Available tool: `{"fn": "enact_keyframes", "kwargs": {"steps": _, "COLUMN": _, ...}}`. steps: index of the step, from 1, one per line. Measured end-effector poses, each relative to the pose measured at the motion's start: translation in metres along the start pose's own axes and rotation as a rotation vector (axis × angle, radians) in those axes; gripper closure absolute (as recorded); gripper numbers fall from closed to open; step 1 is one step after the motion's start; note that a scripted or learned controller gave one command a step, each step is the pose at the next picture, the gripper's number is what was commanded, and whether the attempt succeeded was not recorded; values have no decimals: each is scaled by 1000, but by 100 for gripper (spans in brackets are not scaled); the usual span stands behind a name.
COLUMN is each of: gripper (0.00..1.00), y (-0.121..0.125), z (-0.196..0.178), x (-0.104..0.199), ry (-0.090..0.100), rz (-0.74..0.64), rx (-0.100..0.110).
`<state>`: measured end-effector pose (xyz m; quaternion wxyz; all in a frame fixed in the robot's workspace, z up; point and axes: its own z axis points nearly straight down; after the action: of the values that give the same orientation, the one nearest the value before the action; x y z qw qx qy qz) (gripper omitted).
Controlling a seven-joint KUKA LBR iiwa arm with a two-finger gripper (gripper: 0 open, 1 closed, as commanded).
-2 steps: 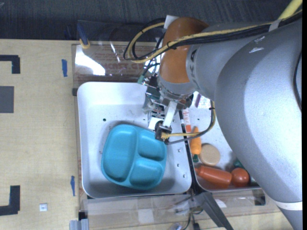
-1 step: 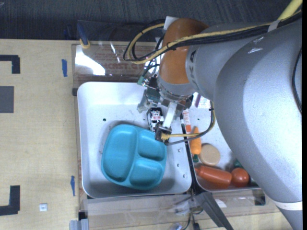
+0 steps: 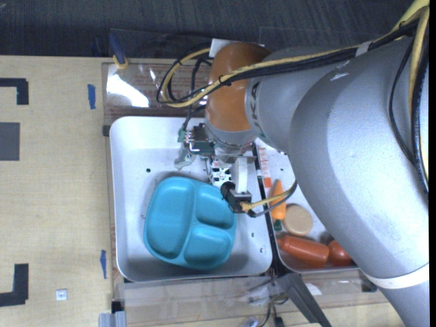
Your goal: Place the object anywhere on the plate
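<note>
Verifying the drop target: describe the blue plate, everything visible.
The blue plate is a glossy, plastic-looking tray with rounded corners, split by raised ridges into three compartments, all bare. It lies flat, open side up, on the floor of the left white bin. The end effector overlaps its upper right edge; contact cannot be judged.

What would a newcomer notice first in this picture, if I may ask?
The bright blue divided plate in the left bin stands out, with the big grey arm and its orange band looming above it. A reddish sausage lies in the right bin.
</note>
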<state>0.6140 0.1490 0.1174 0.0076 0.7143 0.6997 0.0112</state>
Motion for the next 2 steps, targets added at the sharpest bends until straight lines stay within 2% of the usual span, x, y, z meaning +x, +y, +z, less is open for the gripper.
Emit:
{"fn": "enact_keyframes", "kwargs": {"steps": 1, "gripper": 100, "y": 2, "z": -12, "x": -2, "ry": -3, "rz": 5, "rx": -6}}
{"fn": "enact_keyframes", "kwargs": {"steps": 2, "gripper": 0, "y": 1, "z": -10, "x": -3, "ry": -4, "rz": 4, "rx": -2}}
